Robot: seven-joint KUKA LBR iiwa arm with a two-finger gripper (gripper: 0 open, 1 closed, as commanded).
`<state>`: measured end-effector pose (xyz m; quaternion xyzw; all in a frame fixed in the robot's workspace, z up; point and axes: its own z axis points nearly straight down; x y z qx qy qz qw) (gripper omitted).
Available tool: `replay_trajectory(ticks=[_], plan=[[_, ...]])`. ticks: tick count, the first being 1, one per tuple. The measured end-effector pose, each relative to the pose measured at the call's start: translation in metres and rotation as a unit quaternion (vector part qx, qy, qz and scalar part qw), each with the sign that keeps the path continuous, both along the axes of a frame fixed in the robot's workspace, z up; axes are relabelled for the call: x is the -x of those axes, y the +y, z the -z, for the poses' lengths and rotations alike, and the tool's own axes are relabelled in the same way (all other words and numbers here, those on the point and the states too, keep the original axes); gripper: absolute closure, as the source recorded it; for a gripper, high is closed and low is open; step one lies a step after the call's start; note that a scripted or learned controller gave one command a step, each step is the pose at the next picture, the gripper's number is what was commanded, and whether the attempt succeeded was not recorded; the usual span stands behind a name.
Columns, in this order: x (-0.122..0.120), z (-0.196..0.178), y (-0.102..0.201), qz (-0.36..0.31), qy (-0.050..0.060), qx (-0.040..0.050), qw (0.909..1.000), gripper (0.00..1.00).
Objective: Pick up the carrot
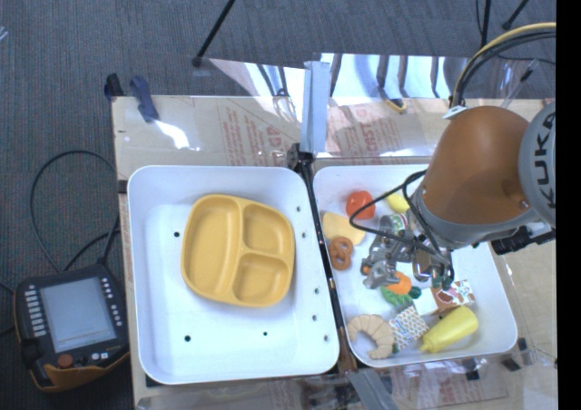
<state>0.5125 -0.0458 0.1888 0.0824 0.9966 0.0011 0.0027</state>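
One small orange carrot [397, 286], green-topped.

The picture is bright and a bit soft. Strong glare shines off the clear shiny plastic wall [381, 82] at 12 o'clock. Shadows are faint.

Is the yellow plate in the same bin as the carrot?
No, the yellow plate lies in the left bin, while the carrot is in the right bin among the toys.
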Motion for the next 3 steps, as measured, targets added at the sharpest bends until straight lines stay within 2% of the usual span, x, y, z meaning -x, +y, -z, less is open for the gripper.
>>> replay_trajectory(ticks=[3], plan=[[-0.001, -0.019, 0.002, -0.004, 0.008, -0.0011, 1.0, 1.0]])
